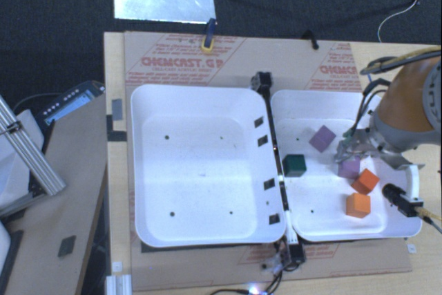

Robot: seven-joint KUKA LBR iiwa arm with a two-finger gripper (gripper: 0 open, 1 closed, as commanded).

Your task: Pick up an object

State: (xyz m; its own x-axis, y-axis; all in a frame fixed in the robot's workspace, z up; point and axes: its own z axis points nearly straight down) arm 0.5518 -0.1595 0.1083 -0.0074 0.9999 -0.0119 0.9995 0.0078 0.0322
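Two bins side by side on the bench, blocks gathered in the right one

The left bin (200, 169) lies beside the right bin (311, 224); in the right bin, one block (294, 164) sits near the shared wall, another (322, 138) behind and right of it, and three more (349, 167) (366, 181) (358, 205) cluster toward the right side, under the gripper (352, 148)

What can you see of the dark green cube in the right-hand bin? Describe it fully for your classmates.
The dark green cube is a small solid block, matte, perhaps painted wood or foam. It sits flat on the floor of the shallow white right-hand bin, near the bin's left wall and the black-clipped divider. Top and side faces are visible, the sides darker. It stands alone, touching no other block and apart from the end effector, which is lowered over the purple blocks further right.
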